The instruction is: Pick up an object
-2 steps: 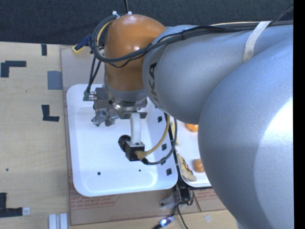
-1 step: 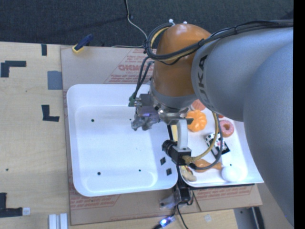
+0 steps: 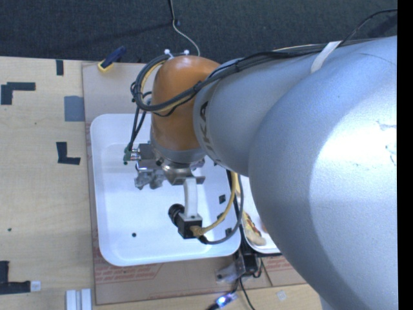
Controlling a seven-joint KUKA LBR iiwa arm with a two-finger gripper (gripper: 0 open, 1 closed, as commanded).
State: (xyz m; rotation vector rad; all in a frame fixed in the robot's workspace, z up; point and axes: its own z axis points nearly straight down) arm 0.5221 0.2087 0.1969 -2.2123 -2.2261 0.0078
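Dark fabric [image 3: 77, 11] makes up the background behind a pale wooden bench [image 3: 39, 192]. On the bench you see black tape marks [image 3: 64, 152], a grey patch [image 3: 74, 107] and, at the far edge, a small blue-and-yellow thing [image 3: 111, 57]. A brown board [image 3: 90, 89] lies under the 2 bins. At the near edge, on the view's left, sit pale strips [image 3: 77, 297].

Entry 1, arm. You see the grey arm [image 3: 322, 173] reaching in from the view's right and covering most of that side. Its orange band [image 3: 177, 102] stands above the first bin [image 3: 116, 192], the one on the view's left.

Entry 2, gripper. The gripper [image 3: 148, 178] points down over the upper middle of the first bin, seen from above. You cannot tell whether it is released or clenched; the angle hides that.

Entry 3, objects. You can log 1 dark speck [image 3: 133, 234] on the white floor of the first bin, toward its near left corner and well apart from the gripper. It is too small to identify. A sliver of the second bin [image 3: 266, 245] shows under the arm, just beside the first bin's right wall. In that sliver lies 1 pale item [image 3: 253, 233] with a yellow-brown edge, close to the wall between the bins. The arm covers most of it, so you cannot tell what it is.
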